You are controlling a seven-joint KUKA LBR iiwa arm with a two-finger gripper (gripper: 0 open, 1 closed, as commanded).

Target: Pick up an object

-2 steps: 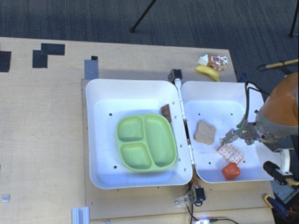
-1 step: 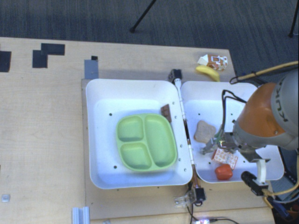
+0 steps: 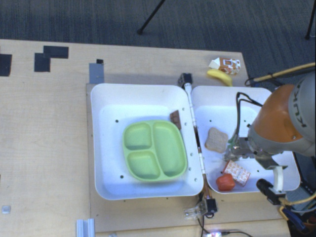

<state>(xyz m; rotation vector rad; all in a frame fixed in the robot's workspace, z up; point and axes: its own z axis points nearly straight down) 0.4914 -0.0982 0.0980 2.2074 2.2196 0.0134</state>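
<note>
**Right bin: gripper low over three loose items, nothing lifted**

Item 1, gripper [image 3: 233,153]: you are looking at it hanging low inside the right bin [image 3: 212,113], under the orange-banded wrist. Its working end is sitting between the bread slice and the patterned packet, close above both. From this slanted view you cannot tell whether it is released or clenched, and nothing is showing up as grasped.

Item 2, bread slice [image 3: 216,139]: it is lying flat on the bin floor, just to the gripper's left in the view, looking undisturbed.

Item 3, patterned packet [image 3: 238,173]: red and white, it is lying tilted just below the gripper, touching or nearly touching the red round object.

Item 4, red round object [image 3: 225,182]: it is resting near the bin's lower wall, beside the packet.

Item 5, left bin [image 3: 106,132]: it is holding a green divided plate [image 3: 154,150] and a small brown piece [image 3: 175,116] against its right wall, well apart from the gripper.

Item 6, bench [image 3: 44,147]: a banana [image 3: 219,75] and a small carton [image 3: 229,64] are lying outside the bins, above the right one.

Progress, as a judgement: the approach is looking complete, since the arm is down among candidates. The grasp and the lift are remaining; every object is resting on a surface.
</note>
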